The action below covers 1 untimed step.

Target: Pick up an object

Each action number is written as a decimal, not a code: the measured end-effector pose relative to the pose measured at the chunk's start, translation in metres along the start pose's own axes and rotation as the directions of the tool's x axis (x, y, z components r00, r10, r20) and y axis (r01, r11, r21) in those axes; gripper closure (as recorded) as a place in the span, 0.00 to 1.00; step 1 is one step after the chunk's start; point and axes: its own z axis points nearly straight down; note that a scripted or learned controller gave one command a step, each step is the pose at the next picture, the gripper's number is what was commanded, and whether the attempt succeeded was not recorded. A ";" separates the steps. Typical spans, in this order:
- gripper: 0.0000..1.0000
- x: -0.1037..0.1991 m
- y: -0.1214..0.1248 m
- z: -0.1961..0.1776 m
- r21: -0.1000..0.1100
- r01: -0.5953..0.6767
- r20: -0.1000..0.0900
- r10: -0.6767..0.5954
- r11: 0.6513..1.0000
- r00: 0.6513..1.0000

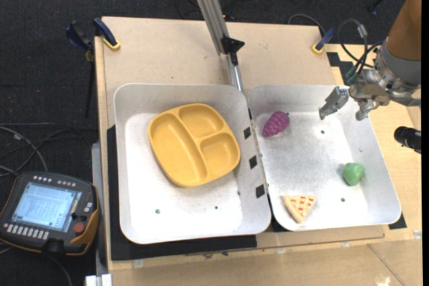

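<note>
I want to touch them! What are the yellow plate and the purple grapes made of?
The plate looks like hard plastic: one even yellow colour, smooth moulded walls between its three sections, a dull shine. The grapes look like a toy, probably plastic or rubber, with a bumpy purple surface. They are too small in the picture to tell soft from hard.

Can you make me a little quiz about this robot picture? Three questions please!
1. True or false: the yellow tray sits in the left bin.
2. Which thing lies closest to the gripper? A) purple grapes B) green ball C) waffle slice
3. Fill in: the right bin has ___ small toys in it.

Key: 1 true. 2 A. 3 three.
</note>
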 end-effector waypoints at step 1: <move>0.00 0.000 0.000 0.000 0.000 0.000 0.000 0.000 1.000 1.000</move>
